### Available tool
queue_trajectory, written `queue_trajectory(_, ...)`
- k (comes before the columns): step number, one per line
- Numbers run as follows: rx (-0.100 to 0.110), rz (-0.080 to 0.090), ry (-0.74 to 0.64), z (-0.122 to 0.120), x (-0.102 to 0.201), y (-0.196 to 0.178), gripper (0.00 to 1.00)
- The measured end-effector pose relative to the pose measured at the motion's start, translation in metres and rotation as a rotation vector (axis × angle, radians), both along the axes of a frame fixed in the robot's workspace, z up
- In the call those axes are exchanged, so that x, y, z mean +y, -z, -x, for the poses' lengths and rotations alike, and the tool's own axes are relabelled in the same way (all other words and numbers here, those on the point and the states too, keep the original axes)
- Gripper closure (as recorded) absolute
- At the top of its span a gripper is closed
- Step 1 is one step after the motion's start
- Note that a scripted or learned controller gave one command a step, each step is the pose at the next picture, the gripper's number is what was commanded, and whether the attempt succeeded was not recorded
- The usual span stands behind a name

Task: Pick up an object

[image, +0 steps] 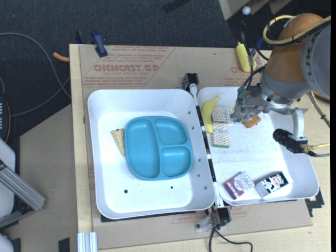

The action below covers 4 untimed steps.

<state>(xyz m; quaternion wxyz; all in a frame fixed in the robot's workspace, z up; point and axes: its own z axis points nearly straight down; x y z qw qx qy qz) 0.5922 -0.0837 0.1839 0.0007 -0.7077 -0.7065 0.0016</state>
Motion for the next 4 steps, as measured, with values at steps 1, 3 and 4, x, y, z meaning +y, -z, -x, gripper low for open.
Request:
queue_trajectory(1, -0.003, -0.001, -0.002, -0.017, -0.014, 0.089, 1.00)
queue_trajectory(3, -0.001, -0.002, -0.003, -0.006, 0.058, -0.001, 1.00)
queue_trajectory(4, -0.003, 0.000, -0.001, -0.005, -0.009, 0.002, 1.00)
